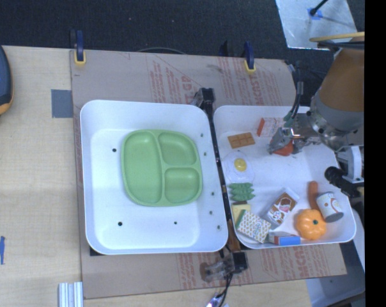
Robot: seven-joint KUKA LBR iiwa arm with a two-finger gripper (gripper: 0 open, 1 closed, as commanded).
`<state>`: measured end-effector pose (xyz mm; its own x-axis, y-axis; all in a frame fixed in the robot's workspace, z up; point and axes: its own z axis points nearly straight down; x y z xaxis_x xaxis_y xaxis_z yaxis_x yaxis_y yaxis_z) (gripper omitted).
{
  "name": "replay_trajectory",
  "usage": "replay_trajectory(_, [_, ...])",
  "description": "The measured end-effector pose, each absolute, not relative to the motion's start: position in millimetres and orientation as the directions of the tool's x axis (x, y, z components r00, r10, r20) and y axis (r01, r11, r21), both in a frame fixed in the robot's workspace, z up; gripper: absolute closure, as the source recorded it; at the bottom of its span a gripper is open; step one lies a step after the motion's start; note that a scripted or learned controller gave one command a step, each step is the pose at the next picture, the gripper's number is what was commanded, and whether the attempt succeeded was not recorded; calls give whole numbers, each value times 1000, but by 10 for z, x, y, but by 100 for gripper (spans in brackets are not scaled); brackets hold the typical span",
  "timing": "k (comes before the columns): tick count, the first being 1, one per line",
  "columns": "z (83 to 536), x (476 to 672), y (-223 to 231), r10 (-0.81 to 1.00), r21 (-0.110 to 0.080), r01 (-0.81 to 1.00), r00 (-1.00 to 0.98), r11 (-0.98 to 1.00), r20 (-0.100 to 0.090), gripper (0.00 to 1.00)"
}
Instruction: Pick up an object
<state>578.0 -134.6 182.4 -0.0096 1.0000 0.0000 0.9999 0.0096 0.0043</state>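
Gripper (284,143) sits low over the far part of the right bin (270,178), arm (343,88) coming in from the right with its orange band above the wrist. A red-orange piece (283,149) shows right at the fingertips, but the view is too blurred there to tell whether it is between the fingers or just under them; how wide the jaws stand cannot be told either.

Right bin contents: small orange stick (261,126) at the far side, left of the gripper; waffle-like cracker (241,140) near it, further left; fried egg (239,165) nearer, by the left wall; green leafy piece (240,191) nearer again. Near left corner holds a yellow block (239,212) touching a patterned packet (253,226). Small carton (282,209) lies tilted beside the packet, to its right. Blue-and-orange marker (283,239) lies along the near wall. Orange pumpkin (310,224) sits near the right near corner, just beside a white can (328,207) tipped on its side. Short red-orange stub (313,188) lies just far of the can.

Left bin (97,171) holds a green divided plate (161,167), roughly centred, three compartments. Both bins rest on a cardboard sheet (142,75) clamped at the far edge.
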Motion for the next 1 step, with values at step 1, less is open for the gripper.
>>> replay_trajectory(1, [2497,5639,-464,1000,3,1000,-12,12,2,100])
